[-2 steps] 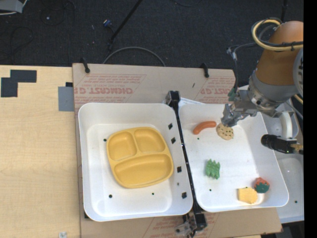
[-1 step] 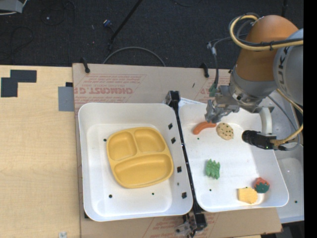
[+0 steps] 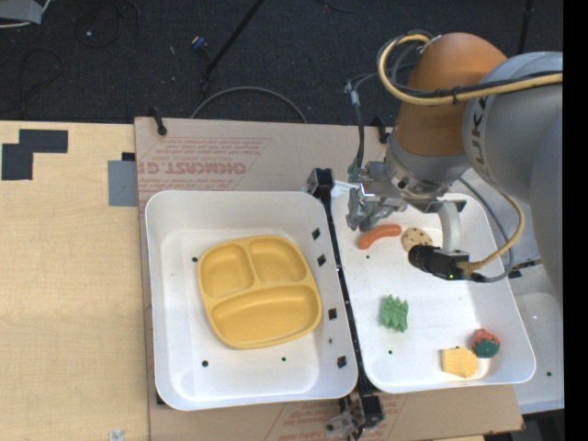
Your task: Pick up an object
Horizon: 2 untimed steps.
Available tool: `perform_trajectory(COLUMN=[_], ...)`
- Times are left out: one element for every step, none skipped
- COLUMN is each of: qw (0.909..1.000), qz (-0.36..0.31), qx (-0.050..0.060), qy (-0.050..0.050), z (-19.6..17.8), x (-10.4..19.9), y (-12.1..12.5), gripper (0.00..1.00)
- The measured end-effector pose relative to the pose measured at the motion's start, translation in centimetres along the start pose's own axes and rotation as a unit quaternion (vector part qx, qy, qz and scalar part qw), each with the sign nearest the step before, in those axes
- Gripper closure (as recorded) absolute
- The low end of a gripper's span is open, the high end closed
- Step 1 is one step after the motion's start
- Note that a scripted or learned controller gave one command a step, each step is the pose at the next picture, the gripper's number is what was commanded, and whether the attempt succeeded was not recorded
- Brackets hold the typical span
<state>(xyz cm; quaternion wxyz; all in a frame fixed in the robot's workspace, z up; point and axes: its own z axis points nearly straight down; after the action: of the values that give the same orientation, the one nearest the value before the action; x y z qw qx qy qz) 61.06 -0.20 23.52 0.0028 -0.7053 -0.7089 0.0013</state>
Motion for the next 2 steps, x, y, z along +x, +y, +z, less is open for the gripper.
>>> perform_trajectory(qw=[1.0, 1.0], qz=[0.0, 0.0], qx=[0.0, -0.002], qy=[0.0, 0.0], z=[0.8, 0.1], x=[5.0, 9.7], y=[-0.9, -0.7], gripper=[1.0, 1.0])
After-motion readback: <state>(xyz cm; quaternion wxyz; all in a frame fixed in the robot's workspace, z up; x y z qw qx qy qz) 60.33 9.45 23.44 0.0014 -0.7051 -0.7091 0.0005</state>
